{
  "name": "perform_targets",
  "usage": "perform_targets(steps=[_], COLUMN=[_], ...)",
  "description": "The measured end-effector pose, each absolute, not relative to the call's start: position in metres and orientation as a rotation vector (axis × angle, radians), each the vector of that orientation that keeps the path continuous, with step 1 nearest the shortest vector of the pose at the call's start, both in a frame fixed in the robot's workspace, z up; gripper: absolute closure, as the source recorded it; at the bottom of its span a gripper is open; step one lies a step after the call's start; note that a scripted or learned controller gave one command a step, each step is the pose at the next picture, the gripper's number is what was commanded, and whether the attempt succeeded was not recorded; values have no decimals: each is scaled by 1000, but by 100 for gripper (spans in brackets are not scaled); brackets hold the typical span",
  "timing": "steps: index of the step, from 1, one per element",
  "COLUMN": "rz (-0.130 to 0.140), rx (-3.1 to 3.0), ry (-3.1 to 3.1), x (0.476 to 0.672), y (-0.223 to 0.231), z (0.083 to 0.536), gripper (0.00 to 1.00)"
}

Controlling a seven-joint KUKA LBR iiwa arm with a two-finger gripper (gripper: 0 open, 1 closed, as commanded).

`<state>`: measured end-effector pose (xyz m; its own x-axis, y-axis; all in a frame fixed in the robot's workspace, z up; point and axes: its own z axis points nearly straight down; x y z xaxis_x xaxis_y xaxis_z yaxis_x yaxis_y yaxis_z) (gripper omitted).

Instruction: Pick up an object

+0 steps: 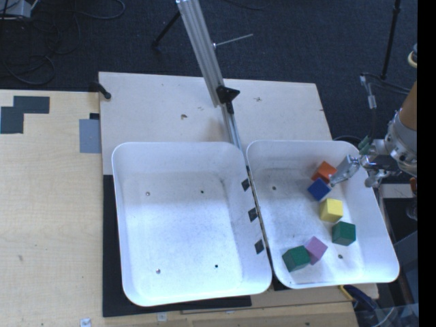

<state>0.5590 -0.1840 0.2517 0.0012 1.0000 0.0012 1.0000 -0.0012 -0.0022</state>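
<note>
Several small blocks lie in the right bin (286, 162): an orange block (324, 169), a blue block (318, 189), a yellow block (332, 210), a dark green block (344, 233), a purple block (315, 248) and another green block (296, 258). My gripper (359, 174) hangs over the bin's right rim, just right of the orange block. Its fingers are spread open with nothing between them. The left fingertip (344, 172) sits close to the orange block.
The left bin (136, 176) adjoins the right one along a divider with black clips (253, 214). A slanted aluminium rail (204, 53) rises behind the bins. A tripod leg (392, 33) stands at the far right.
</note>
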Motion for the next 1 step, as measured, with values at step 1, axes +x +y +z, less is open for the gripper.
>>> perform_targets(steps=[1], rz=[1], rx=[-2222], ry=[-2218], x=[559], y=[-184], z=[252], gripper=[0])
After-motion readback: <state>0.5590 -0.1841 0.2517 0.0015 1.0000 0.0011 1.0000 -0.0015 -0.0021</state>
